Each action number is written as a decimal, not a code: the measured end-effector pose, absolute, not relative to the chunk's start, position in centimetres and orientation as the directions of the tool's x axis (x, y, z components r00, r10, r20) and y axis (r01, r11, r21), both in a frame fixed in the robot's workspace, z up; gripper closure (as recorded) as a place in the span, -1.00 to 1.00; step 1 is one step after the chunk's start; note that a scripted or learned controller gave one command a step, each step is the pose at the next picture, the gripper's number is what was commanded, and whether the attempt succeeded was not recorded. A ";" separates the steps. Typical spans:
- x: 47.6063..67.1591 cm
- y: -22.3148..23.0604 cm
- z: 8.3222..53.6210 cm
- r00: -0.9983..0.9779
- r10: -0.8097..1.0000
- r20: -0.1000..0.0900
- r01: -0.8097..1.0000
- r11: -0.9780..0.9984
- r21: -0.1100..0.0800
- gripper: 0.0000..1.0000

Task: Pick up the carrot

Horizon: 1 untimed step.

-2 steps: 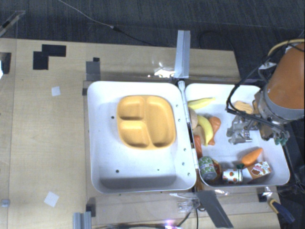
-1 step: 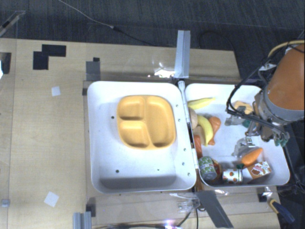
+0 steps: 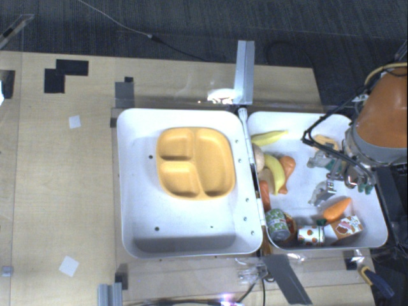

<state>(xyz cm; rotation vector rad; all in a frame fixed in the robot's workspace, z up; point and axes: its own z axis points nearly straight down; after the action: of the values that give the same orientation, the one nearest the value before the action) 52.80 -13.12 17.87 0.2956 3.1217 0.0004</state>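
Just above the carrot, the claw.

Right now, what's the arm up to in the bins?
The KUKA arm reaches into the right bin from the right, its gripper low and just above-left of the carrot. Nothing is visibly held between the jaws, and the carrot lies on the bin floor near a small juice carton. Bananas and cans crowd the bin's left side. The left bin holds a yellow divided tray.
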 end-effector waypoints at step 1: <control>49.0 -15.5 12.3 -0.923 0.384 -0.013 0.384 0.923 0.002 -1.00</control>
<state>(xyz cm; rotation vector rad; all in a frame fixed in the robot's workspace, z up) 49.04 -15.46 12.27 0.6127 3.0681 -0.0001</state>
